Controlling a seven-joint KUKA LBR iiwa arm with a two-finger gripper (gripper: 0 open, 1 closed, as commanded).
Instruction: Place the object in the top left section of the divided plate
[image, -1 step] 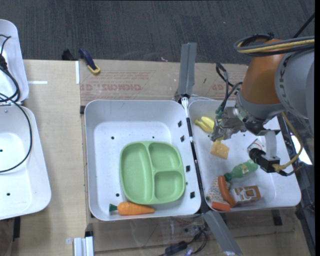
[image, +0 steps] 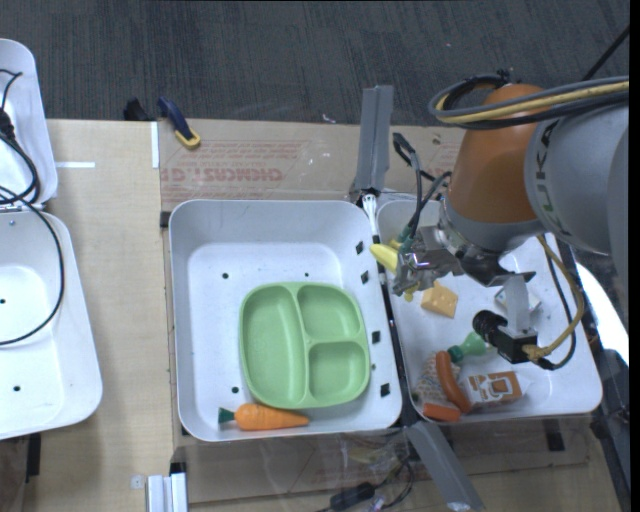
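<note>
A light green divided plate lies in the left bin, with one long section on its left and two smaller ones on its right. My gripper hangs over the left edge of the right bin, just right of the wall between the bins. A small yellow object sits against the gripper's left side, above that wall. I cannot see whether it is held. The wrist hides the gripper's tips.
An orange carrot lies in the left bin's front corner, below the plate. The right bin holds a cheese wedge, a hot dog, a brown box and a green item. Cables hang from the arm.
</note>
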